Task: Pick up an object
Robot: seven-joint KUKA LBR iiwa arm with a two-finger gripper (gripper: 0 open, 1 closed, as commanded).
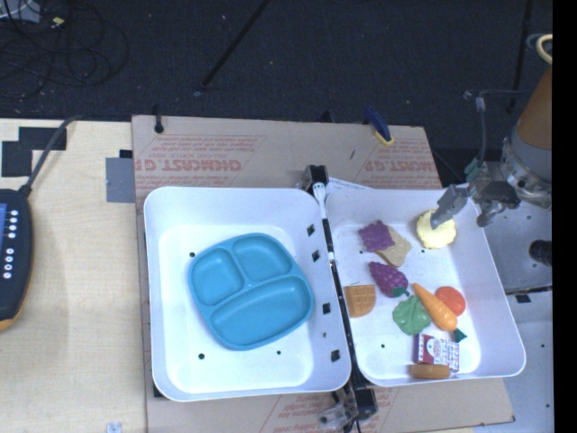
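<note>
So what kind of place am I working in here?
Likely a robotics lab test bench: two white bins on cardboard, toy food such as a plastic carrot, and loose cables on dark floor.

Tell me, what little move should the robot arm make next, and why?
Probably a short drop straight down. The gripper hangs at the far right corner of the right bin, right beside the yellow toy food, and nothing sits between its fingers. That toy lies apart from the other toys, so it looks like the easiest grab.
</note>
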